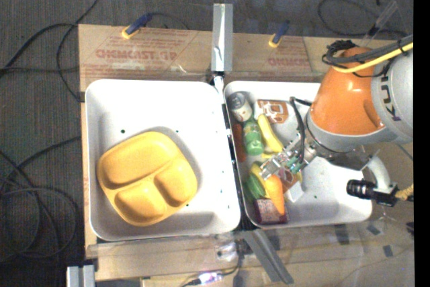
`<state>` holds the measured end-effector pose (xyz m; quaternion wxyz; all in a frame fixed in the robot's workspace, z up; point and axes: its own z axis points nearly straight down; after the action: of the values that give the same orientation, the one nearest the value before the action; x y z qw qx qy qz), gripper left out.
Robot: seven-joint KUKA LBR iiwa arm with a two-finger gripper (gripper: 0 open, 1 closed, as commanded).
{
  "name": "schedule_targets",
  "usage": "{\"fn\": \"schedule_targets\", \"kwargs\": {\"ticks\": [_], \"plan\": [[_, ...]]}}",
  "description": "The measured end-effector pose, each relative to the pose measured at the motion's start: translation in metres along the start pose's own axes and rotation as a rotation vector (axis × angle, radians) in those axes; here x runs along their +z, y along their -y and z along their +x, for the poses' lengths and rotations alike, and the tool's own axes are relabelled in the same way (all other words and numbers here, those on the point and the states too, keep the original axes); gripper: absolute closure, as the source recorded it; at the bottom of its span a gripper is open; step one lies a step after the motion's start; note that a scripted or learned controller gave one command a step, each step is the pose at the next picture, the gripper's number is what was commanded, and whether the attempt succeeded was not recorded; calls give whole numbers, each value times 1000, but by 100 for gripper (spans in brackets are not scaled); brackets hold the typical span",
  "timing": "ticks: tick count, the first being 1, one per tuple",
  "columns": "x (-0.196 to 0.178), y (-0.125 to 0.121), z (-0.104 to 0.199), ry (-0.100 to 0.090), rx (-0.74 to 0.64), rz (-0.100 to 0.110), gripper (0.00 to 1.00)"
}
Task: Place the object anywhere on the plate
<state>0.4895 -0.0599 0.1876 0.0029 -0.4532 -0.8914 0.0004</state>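
Observation:
A yellow plate (148, 176) with three compartments lies in the left bin (107, 104), with nothing on it. My gripper (284, 165) hangs low in the right bin (336, 201), just over a cluster of toy foods along that bin's left wall. Right beneath it are a yellow banana (269, 134), an orange carrot-like piece (275, 192) and a small green piece (256, 185). I see nothing lifted clear of the pile.
More items sit in the right bin: a grey can (236, 104), a green pepper (253, 141), a brown-and-white packet (273, 109) and a maroon box (269, 211). The arm's orange band (342, 107) covers the bin's right side. A metal divider (222, 37) stands between the bins.

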Motion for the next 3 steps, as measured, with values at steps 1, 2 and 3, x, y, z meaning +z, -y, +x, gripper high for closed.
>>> {"fn": "schedule_targets", "kwargs": {"ticks": [1,2,3], "plan": [[7,-72,20,2,-7,1,100],[-72,-125,114,5,-62,2,100],[-104,-177,163,7,-103,2,100]]}}
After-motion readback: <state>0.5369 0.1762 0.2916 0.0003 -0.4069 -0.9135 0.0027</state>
